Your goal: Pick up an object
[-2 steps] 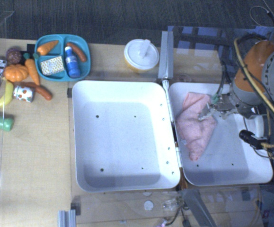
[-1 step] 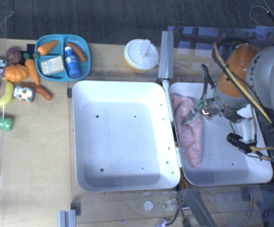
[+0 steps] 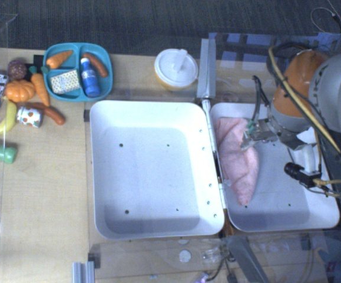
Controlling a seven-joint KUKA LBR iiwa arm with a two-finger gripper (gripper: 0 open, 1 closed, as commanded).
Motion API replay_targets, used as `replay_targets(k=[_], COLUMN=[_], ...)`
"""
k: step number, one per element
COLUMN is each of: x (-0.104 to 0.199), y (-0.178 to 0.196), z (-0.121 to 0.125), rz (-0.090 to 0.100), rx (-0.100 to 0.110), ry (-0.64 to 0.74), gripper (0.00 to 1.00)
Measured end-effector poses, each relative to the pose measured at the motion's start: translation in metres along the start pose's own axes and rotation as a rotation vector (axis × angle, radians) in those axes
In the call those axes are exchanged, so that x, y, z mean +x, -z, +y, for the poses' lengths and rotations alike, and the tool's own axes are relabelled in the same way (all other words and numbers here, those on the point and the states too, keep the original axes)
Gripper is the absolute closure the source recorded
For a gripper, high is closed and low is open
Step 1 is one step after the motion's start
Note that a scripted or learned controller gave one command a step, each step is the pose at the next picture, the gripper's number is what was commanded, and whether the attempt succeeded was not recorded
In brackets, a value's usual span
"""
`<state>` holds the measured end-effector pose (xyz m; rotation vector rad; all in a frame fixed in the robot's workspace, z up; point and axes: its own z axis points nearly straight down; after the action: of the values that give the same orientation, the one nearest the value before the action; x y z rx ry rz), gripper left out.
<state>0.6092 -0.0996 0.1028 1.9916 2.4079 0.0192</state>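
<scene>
Wooden bench [image 3: 40, 217], right bin [image 3: 288, 211] partly hidden by arm, gripper [image 3: 251, 135] touching pink cloth [image 3: 239, 158], fingers' state unclear.

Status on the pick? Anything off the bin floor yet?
Done: the arm is over the right bin, with the claw down at the pink cloth. In hand: it looks like a grasp attempt at the cloth's right edge, but I can't tell whether the claw has closed on it. Left: the lift. The cloth lies flat on the bin floor, so nothing is picked up yet.
</scene>
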Motion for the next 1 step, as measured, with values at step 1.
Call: replay_targets(k=[1], x=[0.0333], y=[0.0825], z=[0.0358], rz=[0.006], rx=[0.014], ry=[0.295], gripper=[1.0])
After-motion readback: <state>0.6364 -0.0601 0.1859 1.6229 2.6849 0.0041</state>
